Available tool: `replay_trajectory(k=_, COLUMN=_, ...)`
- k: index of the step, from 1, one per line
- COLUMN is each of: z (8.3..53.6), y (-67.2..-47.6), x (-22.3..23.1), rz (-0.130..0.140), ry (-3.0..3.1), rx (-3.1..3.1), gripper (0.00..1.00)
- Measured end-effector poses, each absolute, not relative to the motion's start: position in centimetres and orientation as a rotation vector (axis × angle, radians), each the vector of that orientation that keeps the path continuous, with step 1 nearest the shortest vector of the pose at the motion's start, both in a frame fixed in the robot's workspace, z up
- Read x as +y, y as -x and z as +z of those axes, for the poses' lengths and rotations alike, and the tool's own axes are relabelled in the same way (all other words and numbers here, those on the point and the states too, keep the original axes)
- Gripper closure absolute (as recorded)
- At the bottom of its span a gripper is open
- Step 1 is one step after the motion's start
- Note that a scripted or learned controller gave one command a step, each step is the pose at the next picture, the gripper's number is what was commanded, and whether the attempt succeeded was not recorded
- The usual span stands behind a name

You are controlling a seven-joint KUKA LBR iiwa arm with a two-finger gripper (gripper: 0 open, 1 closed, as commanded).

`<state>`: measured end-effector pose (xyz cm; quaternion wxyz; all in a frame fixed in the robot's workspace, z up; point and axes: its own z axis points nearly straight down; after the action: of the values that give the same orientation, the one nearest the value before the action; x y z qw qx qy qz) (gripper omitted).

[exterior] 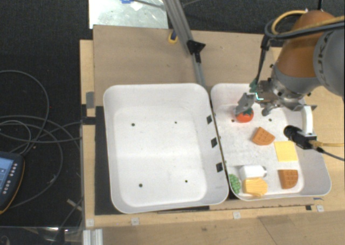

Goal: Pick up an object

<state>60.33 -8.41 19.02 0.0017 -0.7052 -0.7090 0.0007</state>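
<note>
The right bin point(323, 176) holds several small items. A red, tomato-like piece point(245, 116) lies at its upper left, with an orange wedge point(263, 136) just below and to the right. My gripper point(255, 107) hangs over the bin's upper part, open, its fingers spread. The left finger point(244, 102) sits directly above the red piece and partly covers its top. Nothing is held between the fingers. The grey arm with its orange band point(302, 44) reaches in from the upper right.
Further down in the right bin lie a yellow block point(285, 151), a brown waffle piece point(288, 178), a white block point(252, 171), a yellow piece point(256, 186) and a green piece point(234, 183). The left bin point(110, 130) adjoins. A grey pole point(180, 17) slants above.
</note>
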Motion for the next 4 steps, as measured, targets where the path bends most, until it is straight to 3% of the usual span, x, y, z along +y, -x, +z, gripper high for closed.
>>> replay_trajectory(k=1, z=19.2, y=-60.4, x=-8.4, rz=-0.002, ry=2.217, rx=-2.226, gripper=0.0)
replay_trajectory(k=3, z=9.6, y=-59.7, x=-8.3, rz=0.004, ry=2.218, rx=-2.219, gripper=0.0)
replay_trajectory(k=4, z=11.1, y=-59.9, x=-8.3, rz=-0.004, ry=2.222, rx=-2.223, gripper=1.0)
